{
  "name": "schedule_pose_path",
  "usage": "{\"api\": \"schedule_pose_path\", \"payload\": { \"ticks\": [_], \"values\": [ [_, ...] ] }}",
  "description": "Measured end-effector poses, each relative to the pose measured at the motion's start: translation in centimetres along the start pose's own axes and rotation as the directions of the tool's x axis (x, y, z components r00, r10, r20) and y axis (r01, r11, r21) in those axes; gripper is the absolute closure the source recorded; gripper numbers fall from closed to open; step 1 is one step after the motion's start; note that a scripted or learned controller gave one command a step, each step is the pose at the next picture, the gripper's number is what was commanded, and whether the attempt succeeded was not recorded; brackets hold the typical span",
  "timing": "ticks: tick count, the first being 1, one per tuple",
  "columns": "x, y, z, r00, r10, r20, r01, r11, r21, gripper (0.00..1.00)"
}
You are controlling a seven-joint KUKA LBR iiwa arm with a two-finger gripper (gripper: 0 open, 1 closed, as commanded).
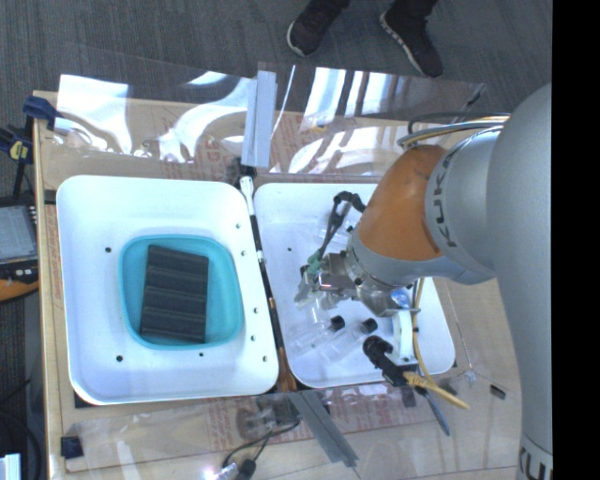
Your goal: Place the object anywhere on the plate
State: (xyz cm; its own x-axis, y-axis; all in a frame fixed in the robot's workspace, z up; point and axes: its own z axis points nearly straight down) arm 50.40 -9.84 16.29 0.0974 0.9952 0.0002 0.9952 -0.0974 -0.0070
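Note:
A dark grey ribbed block (174,292) lies flat on the square light-blue plate (225,286), inside its raised rim and slightly left of its middle. The plate sits in the centre of the left white bin (84,216). My gripper (317,279) hangs low over the left-centre of the right white bin (281,216), well to the right of the plate and apart from the block. The orange band and grey wrist (403,220) cover much of that bin. Nothing can be made out in the gripper.
A raised divider (262,281) separates the two bins. Black cable and small fittings (375,352) trail under the wrist near the right bin's front. Shiny clear sheeting (309,103) lies behind the bins. A person's shoes (319,23) stand at the far edge.

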Motion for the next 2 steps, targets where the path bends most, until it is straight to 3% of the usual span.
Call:
{"api": "schedule_pose_path", "payload": {
  "ticks": [1,2],
  "values": [
    [8.81,0.70,-2.79,0.999,-0.033,0.002,0.033,0.999,-0.002,1.00],
    [8.76,0.70,-2.80,1.000,-0.031,0.002,0.031,1.000,-0.003,0.00]
  ]
}}
